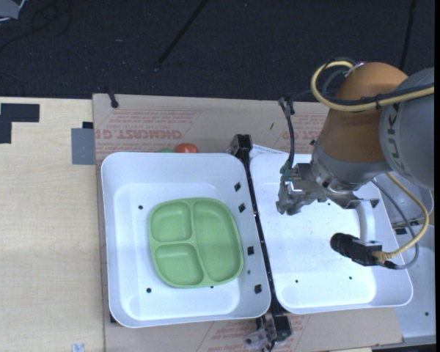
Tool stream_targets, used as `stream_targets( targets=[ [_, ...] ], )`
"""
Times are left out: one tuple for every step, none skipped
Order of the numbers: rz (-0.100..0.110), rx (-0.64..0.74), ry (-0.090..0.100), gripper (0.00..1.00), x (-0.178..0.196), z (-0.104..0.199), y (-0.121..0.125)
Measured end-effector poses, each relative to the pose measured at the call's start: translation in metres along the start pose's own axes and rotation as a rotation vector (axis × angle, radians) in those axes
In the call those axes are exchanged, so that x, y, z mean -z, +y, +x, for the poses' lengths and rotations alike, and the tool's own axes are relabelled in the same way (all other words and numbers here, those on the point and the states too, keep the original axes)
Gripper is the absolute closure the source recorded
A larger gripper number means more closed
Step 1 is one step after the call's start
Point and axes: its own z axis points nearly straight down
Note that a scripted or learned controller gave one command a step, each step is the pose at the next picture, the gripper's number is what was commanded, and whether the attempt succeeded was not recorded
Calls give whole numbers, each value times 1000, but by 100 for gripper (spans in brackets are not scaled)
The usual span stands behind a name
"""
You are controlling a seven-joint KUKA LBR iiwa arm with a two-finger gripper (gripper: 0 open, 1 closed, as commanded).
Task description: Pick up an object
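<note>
Hovering gripper (290, 205) over right bin (330, 292), just right of divider; finger state: cannot tell. Green plate (196, 241) lies flat mid left bin (125, 189), left of divider. Likely light, stiff, slick plastic. Judgement: grip raised rim or compartment ridge, not flat face.

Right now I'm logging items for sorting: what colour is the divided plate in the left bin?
Light green plate, shown by the camera view.
</note>
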Motion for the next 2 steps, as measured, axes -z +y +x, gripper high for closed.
stream_targets(
  targets=[
    [0, 0, 0, 100, 3, 48, 6],
    [1, -1, -1, 100, -4, 89, 22]
  ],
)
